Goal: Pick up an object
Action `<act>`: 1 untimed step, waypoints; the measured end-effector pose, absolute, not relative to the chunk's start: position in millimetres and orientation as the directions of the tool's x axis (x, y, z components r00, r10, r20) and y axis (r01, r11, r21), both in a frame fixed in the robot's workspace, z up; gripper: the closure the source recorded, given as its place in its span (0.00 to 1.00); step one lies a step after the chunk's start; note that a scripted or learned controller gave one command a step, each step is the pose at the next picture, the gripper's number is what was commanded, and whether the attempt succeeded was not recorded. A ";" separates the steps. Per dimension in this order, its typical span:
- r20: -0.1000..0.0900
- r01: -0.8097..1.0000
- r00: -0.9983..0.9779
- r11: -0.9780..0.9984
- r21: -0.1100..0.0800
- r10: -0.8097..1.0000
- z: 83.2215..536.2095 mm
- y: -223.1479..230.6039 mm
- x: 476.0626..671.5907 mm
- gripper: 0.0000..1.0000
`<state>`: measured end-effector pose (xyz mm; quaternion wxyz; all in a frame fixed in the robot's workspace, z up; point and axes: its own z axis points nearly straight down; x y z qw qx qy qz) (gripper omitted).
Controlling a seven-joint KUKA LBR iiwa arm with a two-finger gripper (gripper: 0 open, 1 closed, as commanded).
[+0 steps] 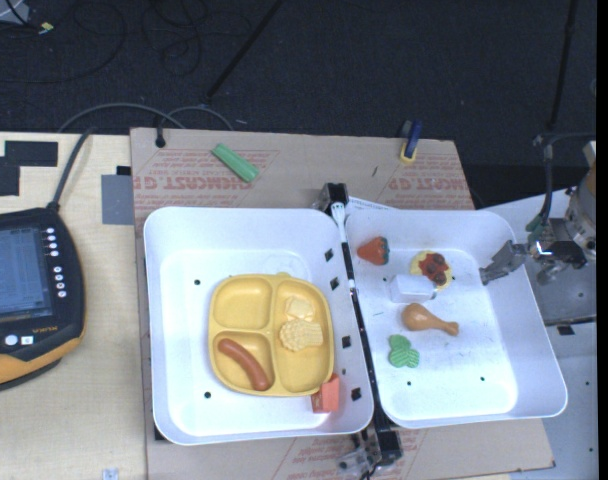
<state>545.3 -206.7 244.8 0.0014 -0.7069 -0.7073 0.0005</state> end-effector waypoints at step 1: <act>0.002 1.000 -0.001 0.001 -0.003 1.000 254.8 -207.6 545.1 1.00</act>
